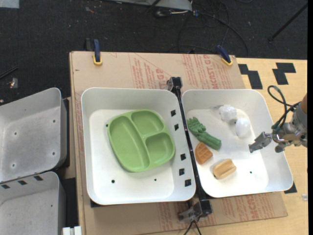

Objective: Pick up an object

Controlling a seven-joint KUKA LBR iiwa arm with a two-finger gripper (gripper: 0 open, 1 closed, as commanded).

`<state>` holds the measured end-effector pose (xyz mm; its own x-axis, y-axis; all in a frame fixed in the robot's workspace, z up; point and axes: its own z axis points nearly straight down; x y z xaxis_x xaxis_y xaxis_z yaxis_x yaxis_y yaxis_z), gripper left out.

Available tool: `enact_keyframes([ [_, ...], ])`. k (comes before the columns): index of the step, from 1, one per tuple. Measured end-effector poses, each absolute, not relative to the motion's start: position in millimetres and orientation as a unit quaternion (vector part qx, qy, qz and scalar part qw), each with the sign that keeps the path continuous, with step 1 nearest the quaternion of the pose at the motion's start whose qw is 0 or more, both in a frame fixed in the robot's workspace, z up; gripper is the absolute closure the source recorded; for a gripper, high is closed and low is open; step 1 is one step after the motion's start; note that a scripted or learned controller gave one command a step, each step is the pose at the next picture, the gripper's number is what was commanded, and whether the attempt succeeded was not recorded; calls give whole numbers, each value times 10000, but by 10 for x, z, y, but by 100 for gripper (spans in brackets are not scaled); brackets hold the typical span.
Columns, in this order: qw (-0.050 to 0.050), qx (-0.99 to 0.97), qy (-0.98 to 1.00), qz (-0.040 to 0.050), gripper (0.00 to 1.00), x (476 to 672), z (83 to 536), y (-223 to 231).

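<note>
Two fingers (266, 142) reach in from the right over the right edge of the right bin (254, 98); one dark finger tip shows clearly over the bin's white floor, the other sits back by the rim, and nothing lies between them. How wide they stand I cannot tell from this angle. Behind them, the grey wrist and a looped dark cable (276, 99) hang over the counter (146, 70) just outside the bin.

Left of the fingers and a little farther, two white lumps (234, 120) lie touching each other on the bin floor, the nearer one close to the finger tip yet apart from it. Farther left, by the divider between the bins, a green toy (203, 133) lies at a slant. Just near of it sits an orange waffle (203, 153), touching or almost touching the green toy's lower end. Right of and nearer than the waffle lies a tan bun (224, 169), apart from the others, toward the near side of the bin.

The left bin (98, 180) holds one green plate (141, 140) with three compartments, lying flat around the middle and turned at a slant.

Two clamps (97, 52) grip the far edge of the brown board under the bins.
</note>
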<state>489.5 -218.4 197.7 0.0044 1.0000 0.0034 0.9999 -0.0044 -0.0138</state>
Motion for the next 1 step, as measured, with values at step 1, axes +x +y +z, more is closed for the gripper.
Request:
enact_keyframes([
  [1,2,-7070,-7072,4,0,4928,2051,-2176],
])
